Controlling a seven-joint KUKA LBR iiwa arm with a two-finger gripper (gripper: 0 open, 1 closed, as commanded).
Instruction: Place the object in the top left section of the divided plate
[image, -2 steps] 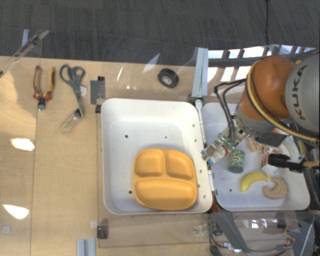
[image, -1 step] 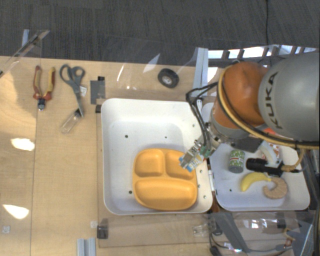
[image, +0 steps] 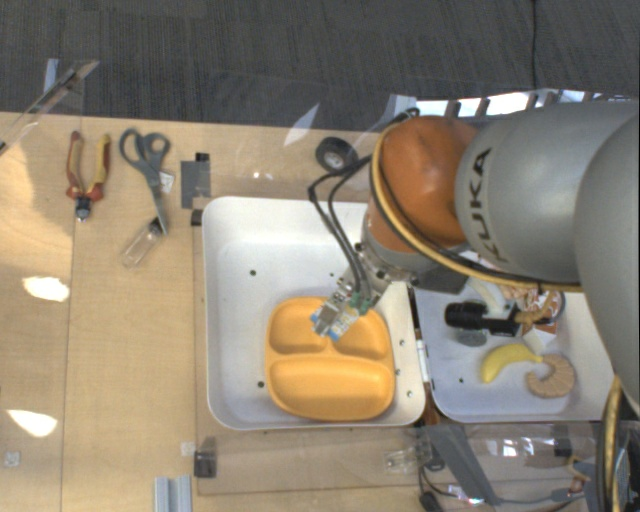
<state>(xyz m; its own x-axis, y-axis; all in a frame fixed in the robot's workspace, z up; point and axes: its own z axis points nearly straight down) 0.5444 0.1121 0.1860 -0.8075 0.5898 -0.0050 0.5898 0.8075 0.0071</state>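
An orange-yellow divided plate (image: 330, 385) lies in the left white bin (image: 240, 270), towards its front right corner. It has two small sections at the back and one long section at the front. My gripper (image: 335, 318) hangs low over the ridge between the two back sections, reaching in from the right. Small blue and green bits show at its tip, and I cannot make out whether they are a held object. The arm's grey and orange bulk covers the back right of this bin.
The right bin (image: 440, 395) holds a yellow banana (image: 505, 361) and a brown curved piece (image: 551, 377) near its front. Pliers (image: 84, 172), scissors (image: 150, 175) and a tape roll (image: 334, 152) lie on the bench behind the bins.
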